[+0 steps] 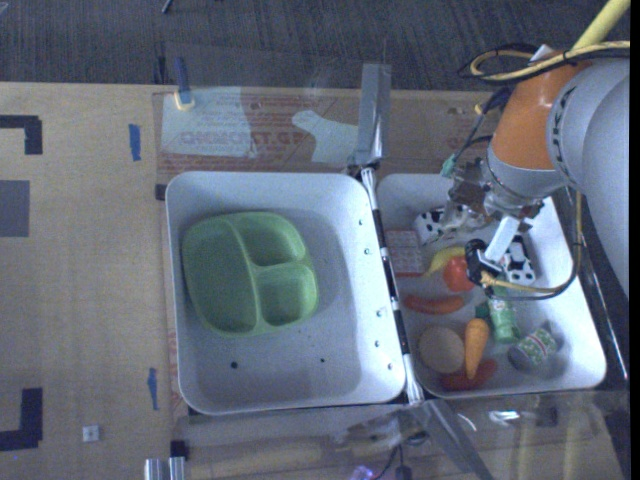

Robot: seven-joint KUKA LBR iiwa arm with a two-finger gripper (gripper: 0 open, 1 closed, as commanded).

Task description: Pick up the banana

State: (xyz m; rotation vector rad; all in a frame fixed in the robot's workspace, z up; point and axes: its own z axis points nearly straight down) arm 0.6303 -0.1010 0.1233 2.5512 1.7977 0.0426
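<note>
1. My gripper [468, 214] hangs over the back part of the right bin [590, 353], below the orange band of my arm, which reaches in from the right.
2. I cannot tell from this view whether my gripper is open or closed, and nothing shows as held in it.
3. The banana [442, 260] lies in the right bin, near its left wall and about halfway along. It is a short yellow curve, just in front of my gripper and a little to its left.
4. A red tomato [458, 274] sits right against the banana's right end.
5. A long red pepper [434, 305] lies just in front of the banana, flat on the bin floor.
6. Further forward are a round tan potato [440, 348], an orange carrot [476, 342] beside it, and a dark red sausage [470, 376] at the front wall.
7. A small green bottle [501, 320] and a green-labelled can [537, 346] lie toward the right front corner.
8. A black-and-white patterned piece [430, 226] lies behind the banana, close to my gripper.
9. The left bin [200, 368] holds a green divided plate [250, 271], well apart from the banana.
</note>
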